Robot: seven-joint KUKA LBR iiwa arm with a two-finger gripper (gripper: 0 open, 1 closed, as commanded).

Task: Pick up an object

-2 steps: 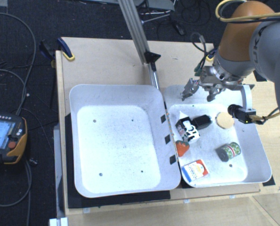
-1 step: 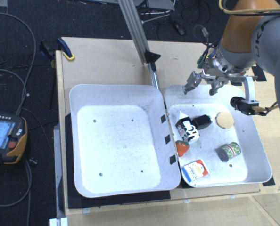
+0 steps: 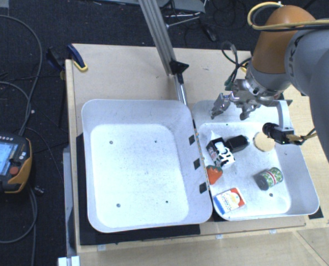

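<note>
My gripper (image 3: 231, 111) hangs over the far edge of the right bin (image 3: 297, 195), its two fingers spread open with nothing between them. Below it in that bin lie a black-and-white checkered object (image 3: 222, 153) with a black piece (image 3: 237, 143) beside it. A red strawberry-like item (image 3: 214, 174) rests against the bin's left wall. A green can (image 3: 269, 178) lies on its side toward the right. A cream round object (image 3: 262, 142) sits near the far right, and a red-and-white packet (image 3: 229, 200) lies at the near edge.
The left bin (image 3: 98, 121) sits beside the right one. A slanted metal post (image 3: 159, 29) rises behind the bins. A handheld pendant (image 3: 6, 159) lies off the bench at left. Cables run across the dark floor.
</note>
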